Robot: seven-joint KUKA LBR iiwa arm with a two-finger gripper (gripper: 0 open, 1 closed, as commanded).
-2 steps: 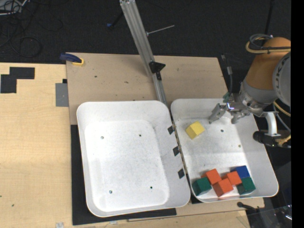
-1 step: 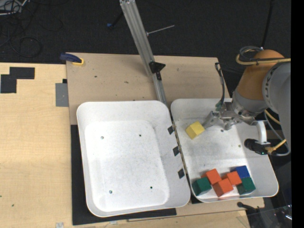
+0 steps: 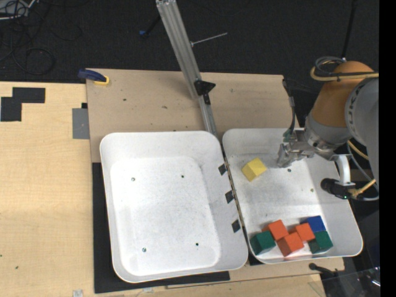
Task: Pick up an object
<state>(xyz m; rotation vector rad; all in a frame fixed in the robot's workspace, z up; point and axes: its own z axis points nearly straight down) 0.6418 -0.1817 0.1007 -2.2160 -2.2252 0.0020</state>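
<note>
Camera view: gripper [image 3: 286, 158] hangs over the right bin [image 3: 346, 218]; finger state cannot be determined. Yellow block [image 3: 253, 169] lies on the bin floor just left of it, apart.

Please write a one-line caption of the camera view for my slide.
Gripper poised above the right bin, beside a lone yellow block; other blocks cluster at the near edge.

Counting what's sitting here: two white bins [image 3: 162, 142], one yellow block [image 3: 253, 169], three orange blocks [image 3: 278, 229], two green blocks [image 3: 263, 242], and one blue block [image 3: 316, 223]. So seven blocks showing in all.
</note>
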